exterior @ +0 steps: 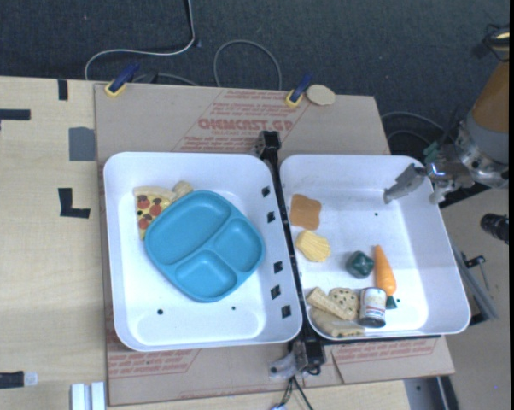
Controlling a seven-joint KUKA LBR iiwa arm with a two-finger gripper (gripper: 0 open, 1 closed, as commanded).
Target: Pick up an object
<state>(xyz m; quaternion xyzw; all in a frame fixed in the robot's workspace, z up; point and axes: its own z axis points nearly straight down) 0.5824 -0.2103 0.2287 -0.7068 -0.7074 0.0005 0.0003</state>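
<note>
Objects for picking were seen in the right bin (411, 229): a toy carrot (383, 269) lay just beside a dark green round piece (359, 264), with a small can (373, 307) below them near the front wall. Crackers (335, 302) were piled touching the can's left side. A ridged yellow chip (313, 247) and an orange-brown bread slice (305, 212) were placed nearer the divider. Nothing was held by the gripper (408, 183), which was seen above the bin's upper right corner, well apart from all items; whether its fingers were spread or pressed together could not be told. In the left bin (120, 229), a blue sectioned plate (205, 244) was set over part of a toy pizza slice (151, 205). Both bins were placed on a cardboard sheet (231, 122) clipped at its far edge.
</note>
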